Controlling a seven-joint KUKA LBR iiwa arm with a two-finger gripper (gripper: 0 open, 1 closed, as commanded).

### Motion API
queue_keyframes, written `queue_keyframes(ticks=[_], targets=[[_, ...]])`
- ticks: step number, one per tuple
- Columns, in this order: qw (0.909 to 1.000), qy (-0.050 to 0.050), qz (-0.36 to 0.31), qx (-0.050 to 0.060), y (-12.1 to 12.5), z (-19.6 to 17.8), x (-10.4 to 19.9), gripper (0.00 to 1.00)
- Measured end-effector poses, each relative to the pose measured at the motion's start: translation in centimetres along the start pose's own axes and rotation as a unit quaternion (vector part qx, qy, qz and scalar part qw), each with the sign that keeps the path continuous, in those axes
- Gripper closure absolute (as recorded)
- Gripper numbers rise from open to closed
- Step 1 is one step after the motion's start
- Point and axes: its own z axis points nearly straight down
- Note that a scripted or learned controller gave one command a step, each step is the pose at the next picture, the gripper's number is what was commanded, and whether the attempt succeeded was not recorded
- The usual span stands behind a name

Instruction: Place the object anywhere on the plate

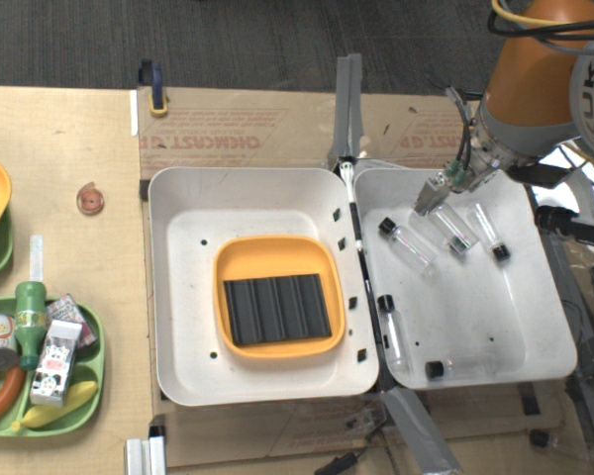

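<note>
Two shallow white plastic bins sit side by side on the wooden bench. The left bin (178, 295) carries a square orange plate (277, 253) with rounded corners at its centre, and on that plate lies a dark grey ribbed rectangular block (277, 308), flat and square to the plate's edges. The right bin (535, 354) contains several clear plastic tubes with black caps: one tube (404, 242) lies at about ten o'clock in the bin, two more (453, 232) (489, 232) lie at about twelve to one o'clock, one (388, 325) rests along the bin's left wall at about eight o'clock, and a loose black cap (435, 369) sits at about six o'clock. The grey arm with the orange band (535, 52) reaches in from the right, at about one o'clock of the bench. Its gripper (431, 198) is over the upper part of the right bin, just beside the tubes there; whether it is spread or pressed together cannot be told, and nothing is seen pinched in it. At about eight o'clock of the bench stands a green divided tray (79, 404) of toy food items.
</note>
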Motion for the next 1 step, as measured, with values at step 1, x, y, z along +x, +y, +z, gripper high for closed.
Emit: queue_keyframes(ticks=[1], targets=[[0.9927, 0.0, -0.121, -0.001, 0.81, -0.22, -5.31, 1.0]])
